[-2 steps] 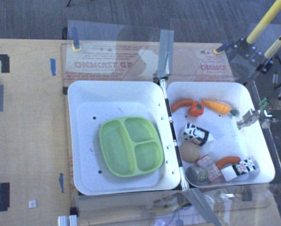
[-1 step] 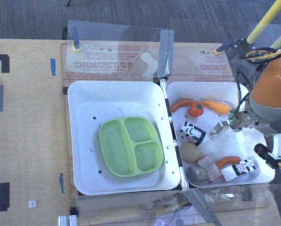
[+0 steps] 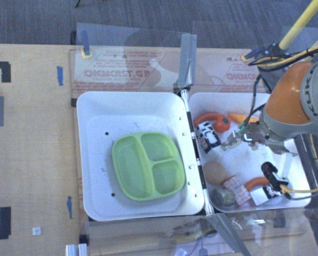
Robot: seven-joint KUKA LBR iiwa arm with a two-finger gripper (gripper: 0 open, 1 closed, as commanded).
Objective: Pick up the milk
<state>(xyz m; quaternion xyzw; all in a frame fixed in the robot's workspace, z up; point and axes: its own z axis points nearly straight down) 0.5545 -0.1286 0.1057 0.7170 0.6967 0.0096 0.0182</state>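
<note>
Left bin: holds green divided plate, mid-frame.
Right bin: crowded with small items.
Milk: black-and-white carton by the right bin's left wall, just below the red tomato; long axis tilted, running upper left to lower right.
Gripper: just right of the milk, near but apart.
Jaws: opening too blurred to judge; nothing seen between them.
Coming move, judged: short reach toward frame left, closing across the carton's narrow side.

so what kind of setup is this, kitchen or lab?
Most likely a robotics lab bench, not a kitchen: two white bins taped to a board, a KUKA arm reaching in, toy food like a tomato, and a green divided plate.
</note>
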